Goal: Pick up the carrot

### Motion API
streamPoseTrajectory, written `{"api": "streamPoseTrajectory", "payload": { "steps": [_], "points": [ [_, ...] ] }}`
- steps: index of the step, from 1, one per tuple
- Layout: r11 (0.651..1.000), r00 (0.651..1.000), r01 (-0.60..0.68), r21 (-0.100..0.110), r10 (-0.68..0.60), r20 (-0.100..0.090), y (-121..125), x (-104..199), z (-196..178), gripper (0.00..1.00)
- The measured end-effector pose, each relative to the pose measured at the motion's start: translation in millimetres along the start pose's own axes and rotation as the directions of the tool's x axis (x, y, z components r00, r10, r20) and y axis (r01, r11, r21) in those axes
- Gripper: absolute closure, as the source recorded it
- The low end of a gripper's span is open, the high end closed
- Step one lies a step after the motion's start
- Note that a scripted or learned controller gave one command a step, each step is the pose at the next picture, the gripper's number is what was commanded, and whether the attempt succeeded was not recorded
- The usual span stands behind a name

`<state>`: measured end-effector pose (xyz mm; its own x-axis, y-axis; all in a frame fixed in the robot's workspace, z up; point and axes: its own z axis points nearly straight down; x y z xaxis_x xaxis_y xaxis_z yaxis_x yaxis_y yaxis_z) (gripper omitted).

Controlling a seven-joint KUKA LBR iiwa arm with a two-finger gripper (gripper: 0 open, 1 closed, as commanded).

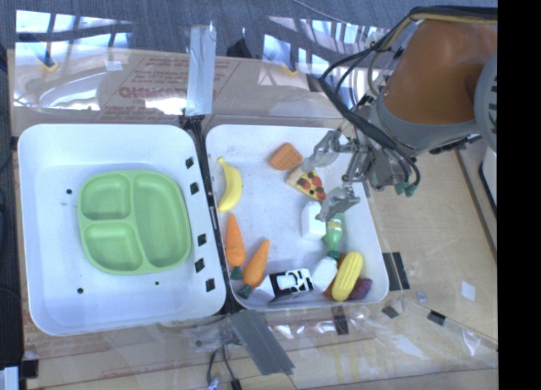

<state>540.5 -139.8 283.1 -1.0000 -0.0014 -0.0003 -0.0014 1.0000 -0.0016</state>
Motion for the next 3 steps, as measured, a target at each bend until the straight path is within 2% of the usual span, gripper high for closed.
{"api": "streamPoseTrajectory", "payload": {
  "steps": [1, 2, 3],
  "points": [
    [0.999, 0.999, -0.053, -0.003, 0.053, 0.001, 41, 34, 160, 0.00],
    [1.000, 0.999, -0.013, 0.003, 0.013, 0.044, 47, 48, 174, 0.00],
    [0.902, 0.902, -0.431, -0.008, 0.431, 0.011, 35, 44, 179, 0.00]
  ]
}}
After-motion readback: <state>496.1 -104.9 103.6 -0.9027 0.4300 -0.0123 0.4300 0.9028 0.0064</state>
